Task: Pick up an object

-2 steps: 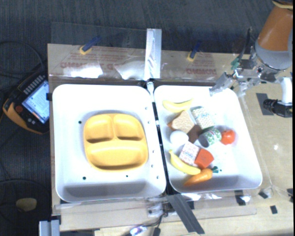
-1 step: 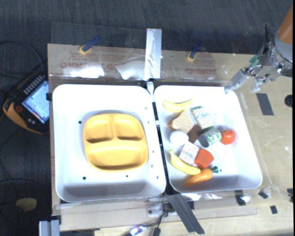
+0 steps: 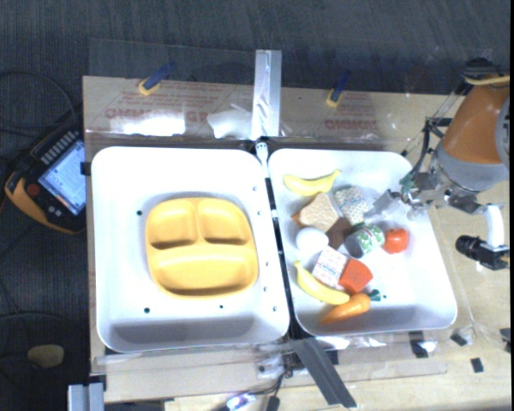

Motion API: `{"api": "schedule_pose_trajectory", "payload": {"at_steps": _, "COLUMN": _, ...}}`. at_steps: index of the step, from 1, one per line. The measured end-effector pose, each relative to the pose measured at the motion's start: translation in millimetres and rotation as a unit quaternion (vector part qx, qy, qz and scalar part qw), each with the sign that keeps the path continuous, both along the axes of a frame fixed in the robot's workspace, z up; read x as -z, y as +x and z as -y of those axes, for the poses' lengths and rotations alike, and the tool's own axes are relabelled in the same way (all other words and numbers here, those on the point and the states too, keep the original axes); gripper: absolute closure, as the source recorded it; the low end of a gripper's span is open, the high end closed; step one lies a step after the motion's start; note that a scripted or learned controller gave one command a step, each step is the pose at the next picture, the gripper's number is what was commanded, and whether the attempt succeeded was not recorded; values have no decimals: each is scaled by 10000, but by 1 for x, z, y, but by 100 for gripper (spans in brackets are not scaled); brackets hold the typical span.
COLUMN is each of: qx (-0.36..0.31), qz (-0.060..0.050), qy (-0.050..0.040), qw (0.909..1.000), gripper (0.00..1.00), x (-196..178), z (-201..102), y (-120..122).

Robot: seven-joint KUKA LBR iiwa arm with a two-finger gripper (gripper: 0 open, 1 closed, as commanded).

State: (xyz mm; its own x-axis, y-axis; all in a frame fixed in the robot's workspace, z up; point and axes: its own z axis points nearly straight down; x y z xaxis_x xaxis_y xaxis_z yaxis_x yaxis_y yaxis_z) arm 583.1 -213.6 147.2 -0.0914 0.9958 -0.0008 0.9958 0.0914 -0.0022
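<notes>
The right bin (image 3: 428, 302) holds a heap of toy food. At its back lies a yellow banana (image 3: 311, 181), with a brown bread slice (image 3: 319, 211) and a speckled white piece (image 3: 351, 202) just in front of it. A white egg (image 3: 309, 239), a green and white can (image 3: 368, 239) and a red tomato (image 3: 395, 241) sit in the middle. Nearer the front are a white carton (image 3: 329, 266), a red block (image 3: 356, 275), a second banana (image 3: 315, 286) and an orange carrot (image 3: 347, 308). My gripper (image 3: 397, 199) hangs over the bin's back right part, just above the can and tomato, with nothing seen in it.
The left bin (image 3: 120, 306) holds a yellow divided tray (image 3: 201, 245). A metal divider (image 3: 267, 92) stands behind the bins' shared wall. A handheld pendant (image 3: 56, 182) lies off the bench at the left. A black fitting (image 3: 480, 249) sits right of the right bin.
</notes>
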Motion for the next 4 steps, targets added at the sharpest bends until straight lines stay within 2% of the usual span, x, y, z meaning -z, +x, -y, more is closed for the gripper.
{"api": "schedule_pose_trajectory", "payload": {"at_steps": 1, "qx": 302, "qz": 80, "qy": -23, "qw": 9995, "gripper": 0, "x": 55, "z": -55, "y": -15}}
{"api": "schedule_pose_trajectory", "payload": {"at_steps": 2, "qx": 1773, "qz": 1, "qy": -10, "qw": 9842, "gripper": 0, "x": -47, "z": -62, "y": -11}}
{"api": "schedule_pose_trajectory", "payload": {"at_steps": 3, "qx": 1986, "qz": 60, "qy": -19, "qw": 9801, "gripper": 0, "x": 58, "z": -35, "y": 18}}
{"api": "schedule_pose_trajectory", "payload": {"at_steps": 4, "qx": 1983, "qz": 49, "qy": -32, "qw": 9801, "gripper": 100, "x": 49, "z": -35, "y": 18}}
